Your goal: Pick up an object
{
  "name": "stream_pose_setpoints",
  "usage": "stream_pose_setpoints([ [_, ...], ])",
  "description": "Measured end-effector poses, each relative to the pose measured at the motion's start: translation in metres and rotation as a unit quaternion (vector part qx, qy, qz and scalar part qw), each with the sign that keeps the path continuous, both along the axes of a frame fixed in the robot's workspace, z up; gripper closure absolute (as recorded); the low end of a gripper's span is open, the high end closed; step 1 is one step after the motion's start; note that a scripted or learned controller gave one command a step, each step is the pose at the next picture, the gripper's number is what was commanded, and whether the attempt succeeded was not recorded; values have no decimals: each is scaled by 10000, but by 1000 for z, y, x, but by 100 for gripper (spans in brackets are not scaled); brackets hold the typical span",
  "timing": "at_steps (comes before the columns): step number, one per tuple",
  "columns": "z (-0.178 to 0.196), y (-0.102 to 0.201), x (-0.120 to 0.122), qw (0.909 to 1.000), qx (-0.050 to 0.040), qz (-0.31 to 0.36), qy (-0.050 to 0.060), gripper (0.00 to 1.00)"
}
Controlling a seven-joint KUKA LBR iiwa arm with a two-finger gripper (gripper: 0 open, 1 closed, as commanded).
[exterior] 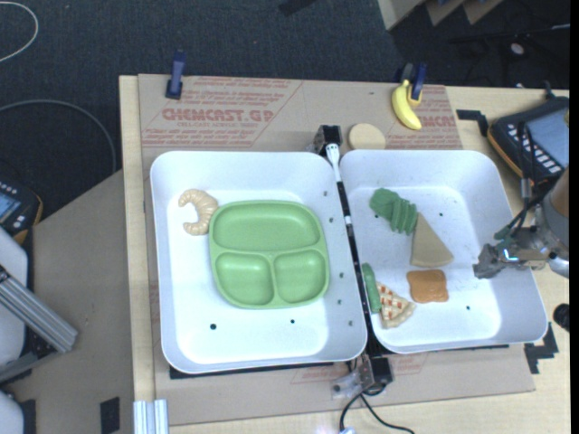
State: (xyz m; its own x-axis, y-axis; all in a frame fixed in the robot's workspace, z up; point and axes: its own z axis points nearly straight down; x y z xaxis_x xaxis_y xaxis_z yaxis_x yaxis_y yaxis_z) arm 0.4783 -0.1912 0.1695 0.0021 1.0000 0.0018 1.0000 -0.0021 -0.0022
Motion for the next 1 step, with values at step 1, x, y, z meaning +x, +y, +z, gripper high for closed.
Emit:
stream_pose_setpoints([
  [1, -89, -19, 38, 10000, -5, 14, 0, 100],
])
